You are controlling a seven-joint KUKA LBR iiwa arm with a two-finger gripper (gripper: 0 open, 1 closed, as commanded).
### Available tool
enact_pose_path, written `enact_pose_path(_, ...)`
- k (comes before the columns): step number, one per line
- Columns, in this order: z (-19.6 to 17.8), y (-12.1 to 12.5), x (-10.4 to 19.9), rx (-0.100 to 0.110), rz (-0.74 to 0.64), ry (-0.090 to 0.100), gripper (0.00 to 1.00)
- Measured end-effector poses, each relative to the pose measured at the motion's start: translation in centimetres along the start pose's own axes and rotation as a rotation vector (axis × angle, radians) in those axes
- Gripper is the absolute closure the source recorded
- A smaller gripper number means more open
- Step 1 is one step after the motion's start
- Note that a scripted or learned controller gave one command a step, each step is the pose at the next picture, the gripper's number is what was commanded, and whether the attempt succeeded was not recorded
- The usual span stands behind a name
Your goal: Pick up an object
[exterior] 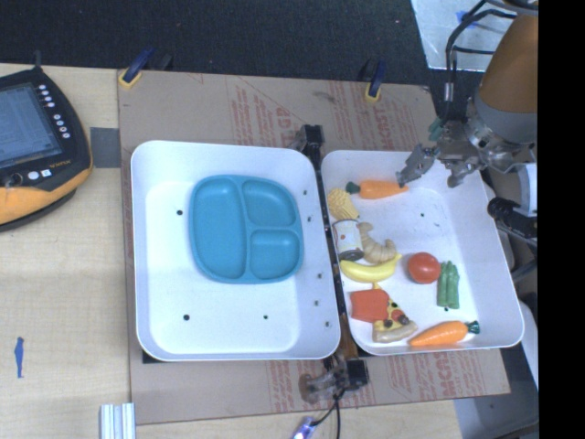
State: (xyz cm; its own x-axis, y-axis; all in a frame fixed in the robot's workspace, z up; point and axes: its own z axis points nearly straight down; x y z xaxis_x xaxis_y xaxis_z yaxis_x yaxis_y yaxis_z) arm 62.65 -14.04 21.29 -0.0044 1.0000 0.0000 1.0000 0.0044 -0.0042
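Observation:
My gripper (431, 174) hovers over the far edge of the right bin (484, 245), its two fingers spread open with nothing between them. Just left of and below its left finger lies a small orange carrot (382, 189). Further toys lie in this bin: corn (343, 204), a can (347, 237), a banana (368, 270), a tomato (422, 267), a green vegetable (448, 284), a red block (369, 305), a pizza slice (393, 326) and a larger carrot (441, 334).
The left bin (155, 273) holds a blue divided plate (245, 229). A control pendant with orange trim (37, 149) lies on the bench at far left. Clamps sit at the bins' near and far seam.

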Motion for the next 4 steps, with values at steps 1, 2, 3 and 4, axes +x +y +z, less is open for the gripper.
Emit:
enact_pose_path(1,9.4,2.7,2.3,0.004,-0.001,0.000,0.00)
enact_pose_path(2,8.2,2.8,2.2,0.003,-0.004,-0.001,1.00)
enact_pose_path(3,8.3,2.8,2.2,0.003,-0.004,-0.001,0.00)
enact_pose_path(4,12.2,3.0,3.8,0.003,-0.002,-0.001,0.00)
